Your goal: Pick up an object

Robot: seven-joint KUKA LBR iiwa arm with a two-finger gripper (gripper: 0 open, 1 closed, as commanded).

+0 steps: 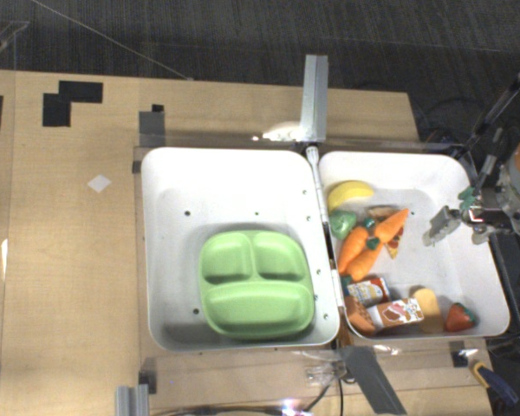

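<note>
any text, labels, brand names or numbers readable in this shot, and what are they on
No text can be read.
The small carton near the front of the right bin has a printed red and white face, but it is too small and blurred to read.
The packet beside it has printing too, also unreadable.
The green tray in the left bin, the carrots and the gripper bear no visible marking.

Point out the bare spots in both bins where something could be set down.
Left bin: bare floor all around the green tray, widest above it. Right bin: bare between the carrots and the gripper; crowded along its left wall and bottom edge.
</note>
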